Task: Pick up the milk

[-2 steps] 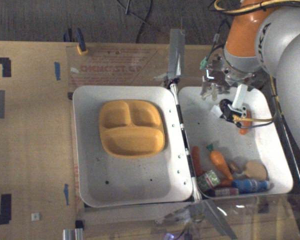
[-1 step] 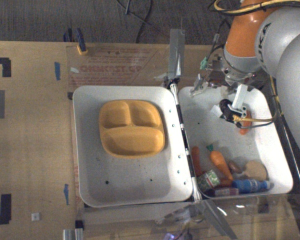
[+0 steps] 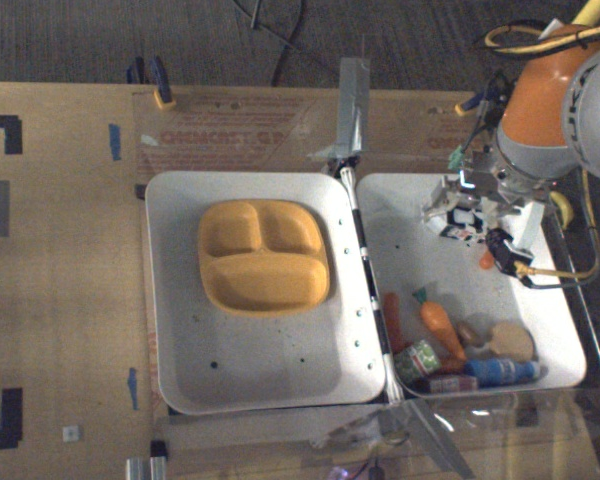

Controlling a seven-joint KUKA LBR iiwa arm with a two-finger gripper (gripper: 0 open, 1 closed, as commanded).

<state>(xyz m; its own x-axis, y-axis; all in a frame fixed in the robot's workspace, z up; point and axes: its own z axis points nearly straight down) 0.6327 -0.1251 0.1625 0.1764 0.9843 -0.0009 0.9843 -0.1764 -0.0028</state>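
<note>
1. Nearest to us, the right bin has a little pile of stuff crowded along its near edge. A blue bottle lies on its side right against the near wall.
2. The milk carton, or what we take for it (a small green-and-white box, a bit blurry), sits in the near left corner of that same bin, just beside the bottle's left end.
3. Just behind those we've got a carrot pointing its green top toward the far side, and a thin red piece along the bin's left wall. A beige round thing sits toward the near right corner.
4. The left bin holds a yellow divided plate, roughly centred but closer to the far edge.
5. Further back, the gripper hangs over the far half of the right bin, well apart from the milk carton. We honestly can't tell if the claw is spread or pressed together, it's just a black-and-white blur from here. We see nothing in it.
6. The arm, with its orange band, comes in over the bin's far right corner.
7. Farthest off, the wooden bench runs out and dark floor with some cables takes over.
</note>
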